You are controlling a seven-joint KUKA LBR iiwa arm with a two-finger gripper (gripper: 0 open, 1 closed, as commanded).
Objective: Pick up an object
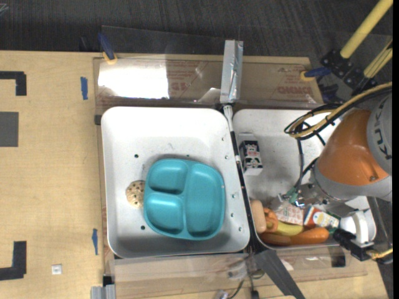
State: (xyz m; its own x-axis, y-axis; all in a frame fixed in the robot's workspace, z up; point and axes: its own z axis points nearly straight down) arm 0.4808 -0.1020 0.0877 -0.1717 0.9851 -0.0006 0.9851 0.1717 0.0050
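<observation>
My gripper (299,198) reaches down into the right bin (274,167), just above a heap of toy food at the bin's near edge. The heap holds a tan bun (257,215), a yellow banana (288,229), an orange carrot (305,236), a flat printed packet (290,213) and a small red and white bottle (319,219). The wrist and orange band (352,157) hide part of the bin behind the gripper. A small black and white carton (250,154) lies apart at the bin's far left.
The left bin (124,136) bears a teal divided plate (185,198) with a speckled cookie (134,193) beside its left edge. A metal divider (230,73) stands behind the wall between the bins. Cables (312,126) loop over the right bin's far corner.
</observation>
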